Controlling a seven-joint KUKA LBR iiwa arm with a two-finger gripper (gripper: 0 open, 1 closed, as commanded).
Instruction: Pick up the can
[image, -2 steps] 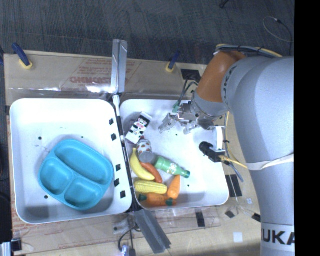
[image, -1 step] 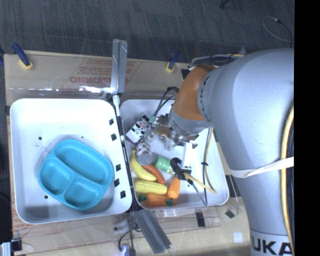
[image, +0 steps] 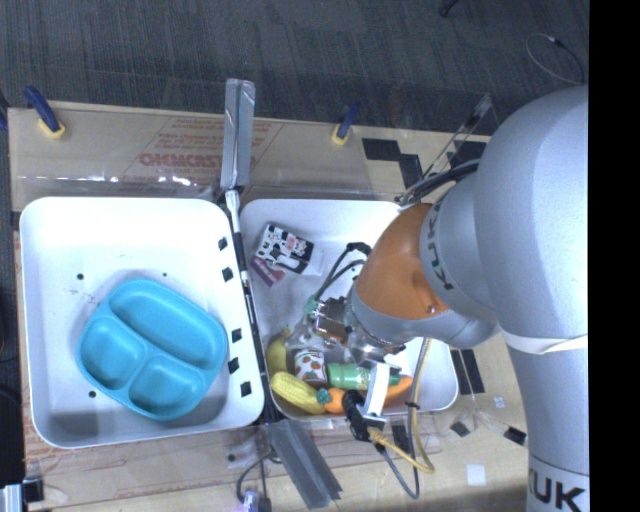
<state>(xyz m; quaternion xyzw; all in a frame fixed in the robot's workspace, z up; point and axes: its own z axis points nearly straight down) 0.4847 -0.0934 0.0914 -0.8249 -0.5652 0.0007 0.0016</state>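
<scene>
The can (image: 308, 366) looks like a small dark cylinder with a pale label. It lies in the front part of the right bin (image: 330, 215), wedged among toy food. My gripper (image: 326, 325) hangs low over that pile, just behind the can, with the orange-banded wrist (image: 400, 280) above it. The arm's bulk hides the right half of the bin.
A yellow banana (image: 275, 355), a corn cob (image: 295, 393), an orange carrot (image: 340, 402) and a green item (image: 347, 377) crowd the can. A patterned packet (image: 283, 250) lies at the back of the right bin. The left bin (image: 60, 230) holds a blue divided plate (image: 150, 345).
</scene>
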